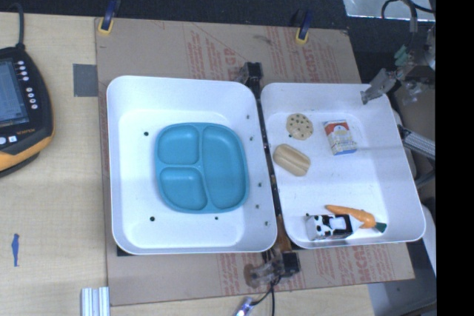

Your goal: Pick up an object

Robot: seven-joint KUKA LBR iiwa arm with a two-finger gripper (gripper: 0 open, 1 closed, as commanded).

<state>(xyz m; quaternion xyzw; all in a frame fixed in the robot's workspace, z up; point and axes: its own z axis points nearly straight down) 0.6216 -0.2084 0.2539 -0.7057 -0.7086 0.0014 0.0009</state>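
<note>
The right bin (392, 181) holds a round speckled cookie (299, 125), a tan bread roll (291, 159) and a small red-and-white carton (340, 137). An orange carrot (354, 215) and a black-and-white cow toy (328, 227) lie at its near edge. My gripper (376, 89) hangs at the bin's far right corner, over the rim and apart from every object. Nothing shows between its tips.
The left bin (133, 159) carries a blue divided plate (201, 166). A teach pendant (18, 107) lies on the bench at the far left. Clamps (109, 15) pin the cardboard sheet at the back.
</note>
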